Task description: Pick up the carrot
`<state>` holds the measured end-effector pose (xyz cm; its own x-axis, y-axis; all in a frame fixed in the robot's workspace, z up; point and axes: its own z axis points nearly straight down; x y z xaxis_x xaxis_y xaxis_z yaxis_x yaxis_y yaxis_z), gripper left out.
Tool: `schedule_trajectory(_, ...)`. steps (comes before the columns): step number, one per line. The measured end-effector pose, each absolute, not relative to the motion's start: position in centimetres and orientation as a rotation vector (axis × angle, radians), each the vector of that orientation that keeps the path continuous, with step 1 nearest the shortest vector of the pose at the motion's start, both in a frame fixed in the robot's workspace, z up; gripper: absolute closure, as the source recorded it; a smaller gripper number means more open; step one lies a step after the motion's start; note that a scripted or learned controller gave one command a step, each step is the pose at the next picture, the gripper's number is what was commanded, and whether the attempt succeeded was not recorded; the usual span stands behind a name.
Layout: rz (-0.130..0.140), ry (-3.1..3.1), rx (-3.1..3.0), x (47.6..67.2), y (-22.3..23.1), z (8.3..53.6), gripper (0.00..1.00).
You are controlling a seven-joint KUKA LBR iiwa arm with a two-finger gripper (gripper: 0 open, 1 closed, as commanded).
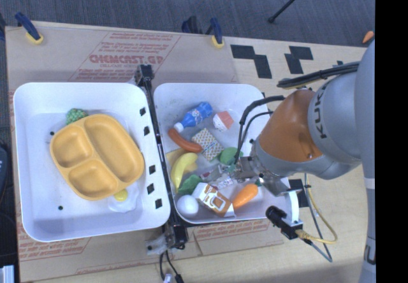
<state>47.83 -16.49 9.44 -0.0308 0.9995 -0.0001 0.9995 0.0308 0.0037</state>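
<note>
Grey arm (306,135) nearest, reaching over right bin (167,94); hand (237,172) hidden under wrist, state impossible to tell. Carrot (245,195) near bin's front edge, just beside small carton (213,199), below the wrist; likely light, stiff, smooth plastic, best pinched across the thick middle. "CHEMCAST GP" readable on cardboard (127,58); "KU" on arm.

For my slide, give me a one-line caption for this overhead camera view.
Grey arm reaching over the right bin of toy food, the carrot lying near its front edge.
</note>
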Motion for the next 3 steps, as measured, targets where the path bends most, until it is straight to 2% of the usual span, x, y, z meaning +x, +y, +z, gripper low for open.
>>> schedule_trajectory(1,0.007,2.772,1.46,48.0,-18.6,9.5,0.0)
schedule_trajectory(2,0.0,2.96,0.945,48.6,-15.2,9.8,0.0)
schedule_trajectory(3,-0.002,3.08,-0.017,49.4,-16.1,10.3,0.0)
